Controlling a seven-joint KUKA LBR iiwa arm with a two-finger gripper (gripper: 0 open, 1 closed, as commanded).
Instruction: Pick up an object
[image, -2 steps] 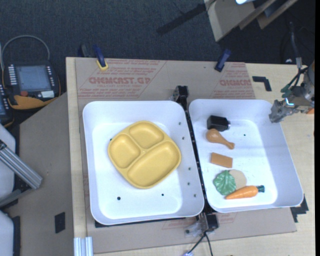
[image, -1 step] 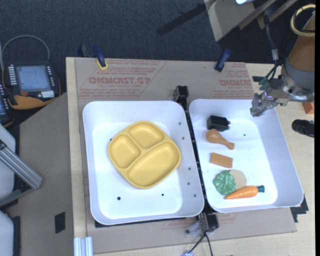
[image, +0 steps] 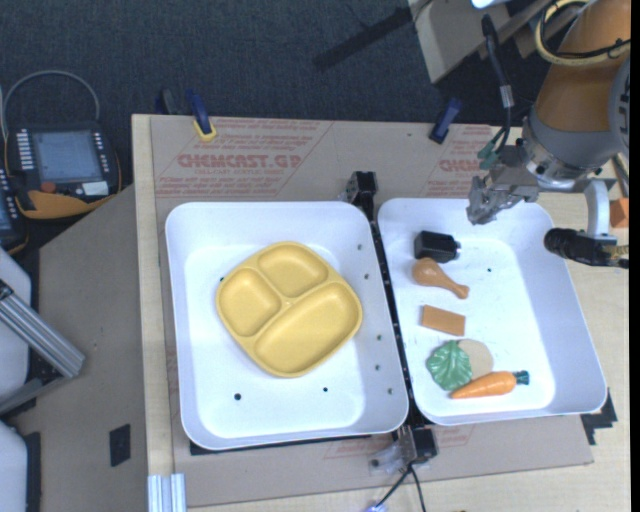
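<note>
We looked down on a brown bench board (image: 300, 150) bearing two shallow white bins side by side. The left bin (image: 200, 380) held a yellow divided plate (image: 290, 307), three compartments, lying a little above the bin's middle.

The right bin (image: 560, 350) held the small items. A black block (image: 437, 245) lay near its upper left part. Just below it was a tan drumstick (image: 440, 277), thick end to the left, thin end pointing down and right. Below that lay an orange-brown slab (image: 443, 320). Near the lower edge we noted a green leafy piece (image: 449, 366) overlapping a pale round disc (image: 475, 353), and an orange carrot (image: 487, 385) lying just beside them, its green tip to the right.

The arm came in from the upper right, orange band above a grey wrist. The gripper (image: 490, 205) hung over the upper rim of the right bin, above and to the right of the black block, apart from it. We could not tell how the gripper was set; we saw nothing held in it.

Off the board at the left sat a handheld control screen (image: 62, 160) with a black cable looped above it.
</note>
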